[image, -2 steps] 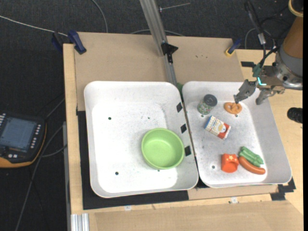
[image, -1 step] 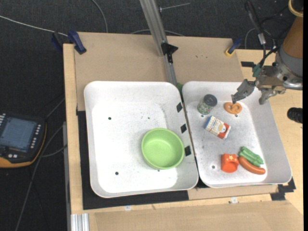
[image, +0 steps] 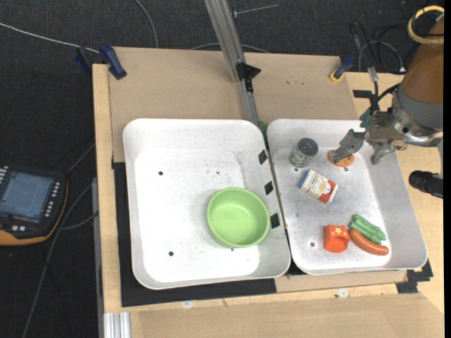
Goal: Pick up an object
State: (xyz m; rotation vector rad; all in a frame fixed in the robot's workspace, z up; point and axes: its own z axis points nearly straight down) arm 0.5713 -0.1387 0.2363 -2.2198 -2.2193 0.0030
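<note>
My gripper hangs open over the far part of the right bin, its two grey fingers spread with nothing between them. Just below its left finger lies a small orange-brown round object. A small grey-green can stands to the left of that. A white and blue carton lies near the bin's middle. At the near side sit an orange-red block, a green pepper-like piece and an orange sausage-like piece.
A green bowl sits in the left bin near its right wall. A metal pole slants up from between the bins. Cables and a handheld pendant lie off the bench.
</note>
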